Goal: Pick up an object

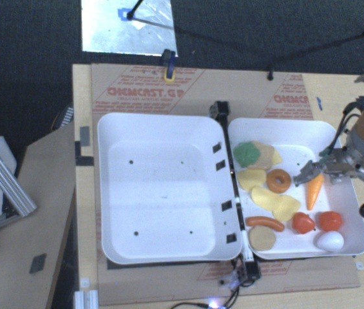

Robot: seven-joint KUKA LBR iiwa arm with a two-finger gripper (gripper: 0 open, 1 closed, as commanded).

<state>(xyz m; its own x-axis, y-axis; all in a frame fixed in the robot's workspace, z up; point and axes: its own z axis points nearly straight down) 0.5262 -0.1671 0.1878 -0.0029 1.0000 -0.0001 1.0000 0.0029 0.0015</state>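
The right bin (355, 237) holds several toy foods. Among them are a green lettuce (247, 153), a brown doughnut (278, 181), an orange carrot (314, 193), a red sausage (265, 223), two red tomatoes (303, 223) (330, 221) and a white egg (329, 241). My gripper (322, 172) hovers over the right side of this bin, just above the carrot's top end. It looks open, one finger on each side of that end, with nothing seen held.
The left bin (162, 185) sits beside the right one, joined by a black hinge strip (230, 185). Yellow pieces (254, 177) and a beige disc (262, 238) also lie in the right bin. Cardboard (149, 89) covers the bench behind the bins.
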